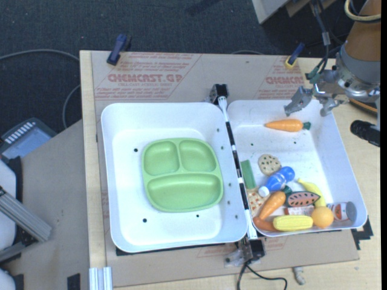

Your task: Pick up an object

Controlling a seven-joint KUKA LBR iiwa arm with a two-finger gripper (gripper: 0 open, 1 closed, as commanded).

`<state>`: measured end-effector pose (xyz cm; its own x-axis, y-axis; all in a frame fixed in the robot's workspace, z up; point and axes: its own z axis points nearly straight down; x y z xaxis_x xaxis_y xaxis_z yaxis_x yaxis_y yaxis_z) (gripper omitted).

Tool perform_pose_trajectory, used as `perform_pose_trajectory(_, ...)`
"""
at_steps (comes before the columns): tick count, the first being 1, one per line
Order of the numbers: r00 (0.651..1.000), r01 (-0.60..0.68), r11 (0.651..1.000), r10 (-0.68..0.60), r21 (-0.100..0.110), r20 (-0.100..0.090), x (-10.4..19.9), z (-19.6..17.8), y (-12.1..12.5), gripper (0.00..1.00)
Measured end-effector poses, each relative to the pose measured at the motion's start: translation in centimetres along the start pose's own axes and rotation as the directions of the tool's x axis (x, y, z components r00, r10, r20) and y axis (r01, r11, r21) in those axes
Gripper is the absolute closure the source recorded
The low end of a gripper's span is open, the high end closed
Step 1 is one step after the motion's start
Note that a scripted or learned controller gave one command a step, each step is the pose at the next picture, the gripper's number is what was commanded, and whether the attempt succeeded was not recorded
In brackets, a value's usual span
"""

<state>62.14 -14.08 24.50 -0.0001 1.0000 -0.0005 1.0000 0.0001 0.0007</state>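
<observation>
Camera view: green plate (181, 175) in left bin (118, 180).

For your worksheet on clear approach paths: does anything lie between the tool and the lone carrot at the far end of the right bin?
Nothing visible does. The tool hangs just above the carrot; the other toys sit heaped at the bin's near end.

You have two bins side by side on the bench: the left bin (118, 162) holds a divided plate (181, 175) near its middle. In the right bin (344, 162), a carrot (284, 125) lies alone toward the far end. The gripper (313, 100) hangs just beyond that carrot, over the bin's far edge. Nearer you, a cookie (268, 164) sits behind a bottle (279, 178), and a corn cob (293, 223) lies at the near wall among other piled toys.
</observation>
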Motion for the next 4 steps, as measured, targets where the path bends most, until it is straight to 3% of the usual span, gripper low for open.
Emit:
perform_pose_trajectory(1, 1.000, 0.000, 1.000, 0.000, 0.003, -0.001, 1.3, 10.3, -4.6, 0.00)
perform_pose_trajectory(2, 1.000, -0.001, 1.000, 0.001, 0.003, -0.002, 1.3, 16.1, -6.4, 0.00)
perform_pose_trajectory(3, 1.000, 0.000, 1.000, 0.000, -0.001, 0.001, -5.5, 13.0, 2.8, 0.00)
perform_pose_trajectory(4, 1.000, 0.000, 1.000, 0.000, 0.000, 0.000, -3.1, 15.9, -6.3, 0.00)
